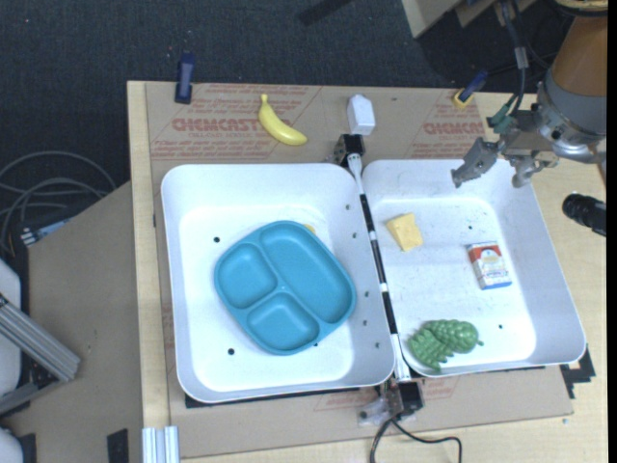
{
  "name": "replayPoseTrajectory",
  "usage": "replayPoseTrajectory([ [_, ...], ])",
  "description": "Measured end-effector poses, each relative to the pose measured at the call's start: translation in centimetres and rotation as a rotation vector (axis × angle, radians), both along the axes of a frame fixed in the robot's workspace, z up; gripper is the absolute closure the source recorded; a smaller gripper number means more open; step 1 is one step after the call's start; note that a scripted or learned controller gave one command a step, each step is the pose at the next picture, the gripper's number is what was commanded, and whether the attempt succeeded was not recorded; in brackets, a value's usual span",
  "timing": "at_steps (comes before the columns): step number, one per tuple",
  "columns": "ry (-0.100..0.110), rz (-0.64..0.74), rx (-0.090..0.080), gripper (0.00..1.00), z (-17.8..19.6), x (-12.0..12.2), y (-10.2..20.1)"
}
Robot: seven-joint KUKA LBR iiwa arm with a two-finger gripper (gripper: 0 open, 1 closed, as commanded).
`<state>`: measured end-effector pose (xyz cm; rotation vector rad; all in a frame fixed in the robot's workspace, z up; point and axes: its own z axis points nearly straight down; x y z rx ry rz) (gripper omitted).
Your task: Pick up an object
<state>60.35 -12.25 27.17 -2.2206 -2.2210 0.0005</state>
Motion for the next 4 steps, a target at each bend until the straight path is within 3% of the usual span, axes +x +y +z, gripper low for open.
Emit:
replayPoseTrajectory([
  [1, 0.002, -0.001, -0.001, 0.00, -10.3, 0.7, -7.0],
  [2, 0.001, -0.001, 0.000, 0.00, -18.4, -2.4, -8.0],
  [3, -0.003, -0.001, -0.001, 1.00, -17.3, -2.3, -8.0],
  [4, -0.006, 0.002, 0.001, 1.00, -18.5, -4.0, 1.3],
])
